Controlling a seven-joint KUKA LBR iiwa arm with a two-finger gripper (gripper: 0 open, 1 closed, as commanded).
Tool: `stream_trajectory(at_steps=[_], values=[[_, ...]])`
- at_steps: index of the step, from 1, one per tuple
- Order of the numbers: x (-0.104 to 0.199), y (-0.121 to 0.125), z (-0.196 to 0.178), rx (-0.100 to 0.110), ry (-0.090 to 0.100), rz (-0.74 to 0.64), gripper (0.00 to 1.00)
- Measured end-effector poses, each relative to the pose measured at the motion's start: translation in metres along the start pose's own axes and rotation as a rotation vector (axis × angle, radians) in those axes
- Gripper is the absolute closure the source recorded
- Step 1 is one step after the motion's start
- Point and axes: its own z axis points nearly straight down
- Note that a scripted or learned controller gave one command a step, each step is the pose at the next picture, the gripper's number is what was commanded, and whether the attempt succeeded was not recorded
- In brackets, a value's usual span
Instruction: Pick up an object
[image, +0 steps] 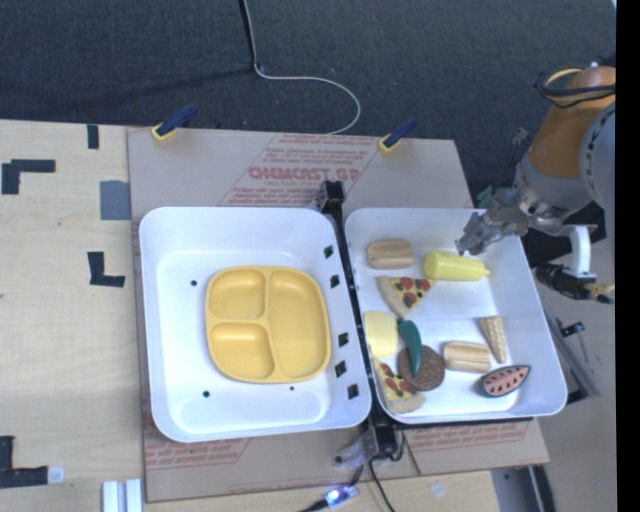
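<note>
Several plastic toy foods lie in the right shallow white bin (535, 330). Approach step: the end effector (478, 236), its opening impossible to tell, hovers just beside the yellow toy corn cob (455, 266). Next, it must descend over the cob.

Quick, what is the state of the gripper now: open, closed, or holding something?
Gripper: above the far right part of the right bin, near the yellow corn piece; open or closed cannot be told, and nothing shows in its grasp.
</note>
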Motion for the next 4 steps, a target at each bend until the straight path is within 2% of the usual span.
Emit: stream_trajectory(at_steps=[1, 2, 3, 4], values=[[-0.001, 0.001, -0.043, 0.0, 0.0, -0.001, 1.0], [0.0, 0.002, -0.068, 0.003, 0.001, -0.001, 1.0], [0.054, -0.005, -0.057, 0.007, 0.002, -0.005, 1.0], [0.102, -0.018, -0.065, 0.007, 0.003, -0.005, 1.0]])
